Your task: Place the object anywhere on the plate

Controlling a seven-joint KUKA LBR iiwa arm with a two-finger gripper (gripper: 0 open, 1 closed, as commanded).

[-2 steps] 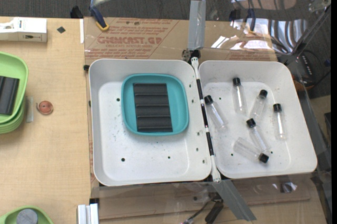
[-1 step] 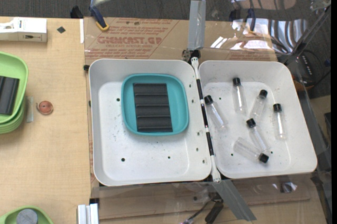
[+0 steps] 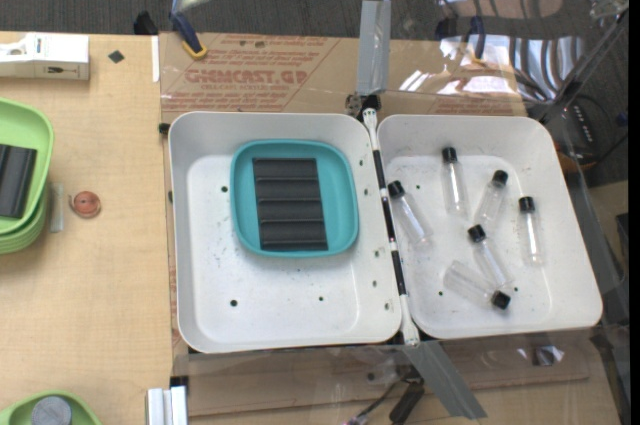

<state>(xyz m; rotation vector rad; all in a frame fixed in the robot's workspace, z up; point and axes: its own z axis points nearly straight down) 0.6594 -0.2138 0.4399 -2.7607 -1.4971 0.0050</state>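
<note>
Reddish printing is seen on the cardboard sheet (image 3: 262, 65) laid flat behind the two bins; its largest line appears to read "CHEMCAST", and the smaller lines above and below are too blurred to be read. A white box (image 3: 42, 58) is found at the far left of the bench, with a dark label on it that cannot be made out. Now to the bins: the left bin (image 3: 270, 298) is occupied by a teal plate (image 3: 345, 203) with rounded corners, set towards the back of the bin, and a dark ribbed insert (image 3: 292, 203) is carried in the plate's middle. In the right bin (image 3: 550, 283), six clear tubes with black caps are scattered: one (image 3: 452, 178) near the back, one (image 3: 492, 198) just beside it, one (image 3: 528, 228) towards the right wall, one (image 3: 408, 211) close to the wall shared with the left bin, one (image 3: 485, 253) in the middle and one (image 3: 475, 288) lying across the front. All the tubes are kept on the right bin's floor, well apart from the plate. Whether the claw is open or closed cannot be told. At the left edge a green tray (image 3: 25, 213) is seen, and a small reddish round piece (image 3: 86, 203) lies just beside it on the wood.
</note>
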